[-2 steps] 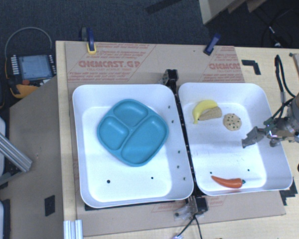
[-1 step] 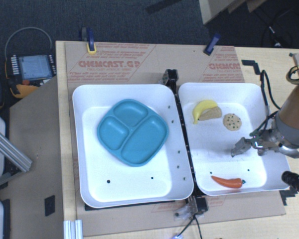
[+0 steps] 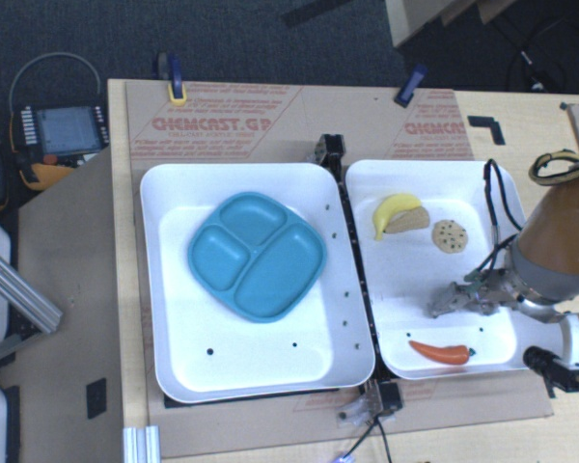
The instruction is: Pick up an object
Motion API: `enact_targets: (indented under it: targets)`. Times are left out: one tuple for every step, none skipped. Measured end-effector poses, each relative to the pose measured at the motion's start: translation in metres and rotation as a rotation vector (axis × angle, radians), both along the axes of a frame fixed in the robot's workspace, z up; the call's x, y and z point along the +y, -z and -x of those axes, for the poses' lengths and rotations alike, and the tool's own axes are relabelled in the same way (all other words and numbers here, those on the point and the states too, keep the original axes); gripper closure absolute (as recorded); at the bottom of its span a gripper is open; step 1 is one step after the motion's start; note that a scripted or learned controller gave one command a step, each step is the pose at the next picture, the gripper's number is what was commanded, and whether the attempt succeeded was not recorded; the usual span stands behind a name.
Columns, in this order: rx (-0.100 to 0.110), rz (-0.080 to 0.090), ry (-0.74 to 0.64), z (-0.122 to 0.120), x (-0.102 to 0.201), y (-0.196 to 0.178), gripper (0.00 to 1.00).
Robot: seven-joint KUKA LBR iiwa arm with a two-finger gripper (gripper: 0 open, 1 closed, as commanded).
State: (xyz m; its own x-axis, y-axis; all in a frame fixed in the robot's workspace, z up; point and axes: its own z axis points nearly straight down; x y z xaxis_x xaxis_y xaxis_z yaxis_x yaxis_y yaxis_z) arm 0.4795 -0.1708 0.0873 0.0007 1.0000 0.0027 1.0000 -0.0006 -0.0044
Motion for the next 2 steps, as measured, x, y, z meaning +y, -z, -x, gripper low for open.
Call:
enact_targets:
  targets:
    - [-0.005,0.003,0.000,-0.001,-0.001,-0.012,1.00]
    - [-0.006,0.004,-0.001,-0.006,0.008,-0.066,1.00]
